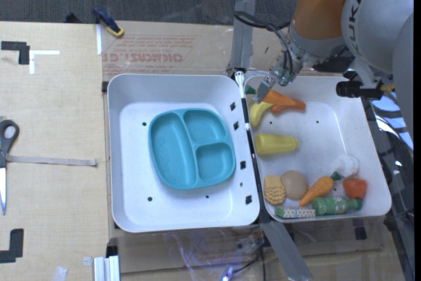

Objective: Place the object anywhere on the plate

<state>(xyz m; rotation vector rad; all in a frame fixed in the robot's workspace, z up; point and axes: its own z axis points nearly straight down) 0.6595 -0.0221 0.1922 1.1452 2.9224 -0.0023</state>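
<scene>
Two white bins sit side by side on your bench. Look at the gripper (268, 90), low over the right bin's (342, 118) far corner: whether its jaws are released or clenched, you cannot tell. An orange toy (284, 102) lies just beside it among the other play food (nothing visibly grasped). Your blue plate (193, 147) in the left bin (128, 141) carries nothing, so the placing remains undone.

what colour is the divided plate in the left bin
Light blue; the plate shows best in the camera view.
</scene>
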